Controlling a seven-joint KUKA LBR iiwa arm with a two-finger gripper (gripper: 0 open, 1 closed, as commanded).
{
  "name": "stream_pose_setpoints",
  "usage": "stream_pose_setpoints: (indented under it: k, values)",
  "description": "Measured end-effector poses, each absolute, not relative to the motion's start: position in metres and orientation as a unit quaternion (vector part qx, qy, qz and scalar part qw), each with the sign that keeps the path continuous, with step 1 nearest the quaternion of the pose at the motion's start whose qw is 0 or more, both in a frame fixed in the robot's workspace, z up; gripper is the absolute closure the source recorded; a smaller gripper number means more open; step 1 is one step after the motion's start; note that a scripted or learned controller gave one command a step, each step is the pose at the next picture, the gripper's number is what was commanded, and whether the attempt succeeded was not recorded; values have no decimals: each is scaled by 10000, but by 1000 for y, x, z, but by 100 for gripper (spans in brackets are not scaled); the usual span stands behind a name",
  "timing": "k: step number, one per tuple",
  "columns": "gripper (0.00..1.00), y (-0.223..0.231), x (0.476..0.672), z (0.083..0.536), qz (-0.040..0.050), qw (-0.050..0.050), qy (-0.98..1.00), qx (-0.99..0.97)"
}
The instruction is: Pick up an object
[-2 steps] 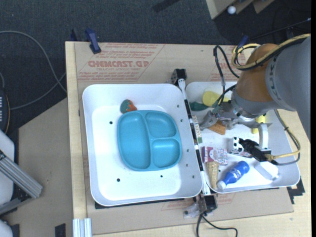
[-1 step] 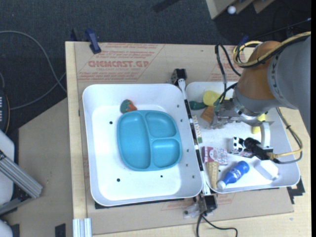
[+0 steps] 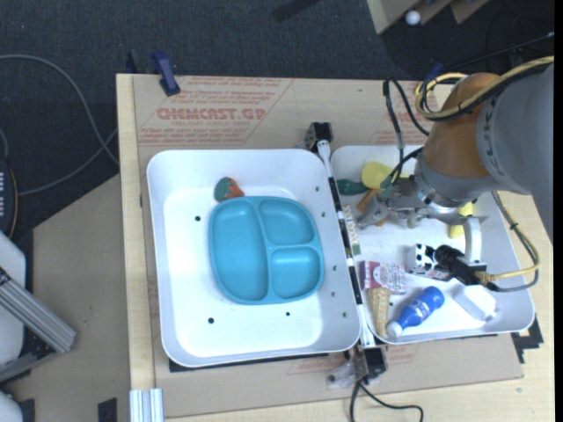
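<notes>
A glossy blue plastic bottle (image 3: pixel 417 310) lies tilted in the right bin (image 3: pixel 519 310), well right of the smooth turquoise divided plate (image 3: pixel 264 249). The gripper (image 3: pixel 380 207) hovers above-left of it; whether its claw is apart or together cannot be told.

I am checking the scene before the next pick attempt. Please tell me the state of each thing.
Blue divided plate: upright, flat in left bin.
Blue bottle: lying on its side in right bin.
Small round toy: beside plate's far edge.
Pincer: low over right bin.
</notes>
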State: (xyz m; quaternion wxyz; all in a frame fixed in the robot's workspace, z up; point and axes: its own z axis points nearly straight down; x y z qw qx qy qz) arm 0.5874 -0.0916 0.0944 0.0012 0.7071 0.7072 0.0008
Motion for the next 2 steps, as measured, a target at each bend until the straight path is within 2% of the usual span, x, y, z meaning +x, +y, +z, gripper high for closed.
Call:
stream_pose_setpoints:
  k: [1,2]
  values:
    - [0,-93,645,85,-5,-3,7073,7069]
    - [0,-96,642,85,-6,-2,7072,7070]
